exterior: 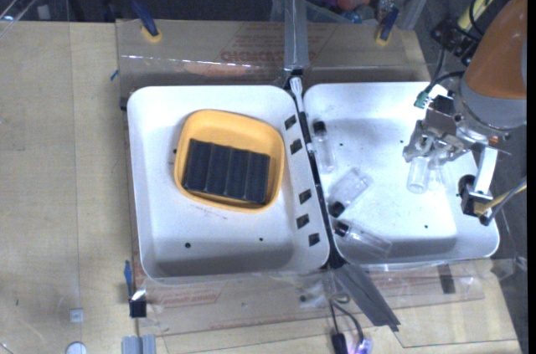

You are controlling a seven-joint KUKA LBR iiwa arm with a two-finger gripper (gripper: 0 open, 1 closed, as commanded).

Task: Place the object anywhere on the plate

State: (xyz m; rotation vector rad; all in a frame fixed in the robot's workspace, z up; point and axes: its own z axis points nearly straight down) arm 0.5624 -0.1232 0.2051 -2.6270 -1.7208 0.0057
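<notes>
The gripper [425, 153] hangs over the right bin [394, 105] with a small clear plastic piece [417, 175] directly beneath its fingertips; whether that piece is pinched between the fingers or merely lies under them cannot be told, nor whether the fingers are spread or pressed together, since the piece is transparent and the wrist hides the gap. The yellow plate [228, 126], bearing a dark ribbed block [229, 170], sits in the left bin [167, 114], well away from the gripper on the far side of the central divider [303, 168]. Two more clear items rest in the right bin, one [348, 187] between the gripper and the divider, another [367, 240] nearer the bin's front wall. The chief risk, as a judgement: a smooth, light, transparent piece offers little grip and may slip or never be captured, so the arm would carry nothing across. A low crossing could knock the piece against the divider. On the plate, the block leaves only the sloping rim bare, so a released piece may bounce or slide off into the bin.
</notes>
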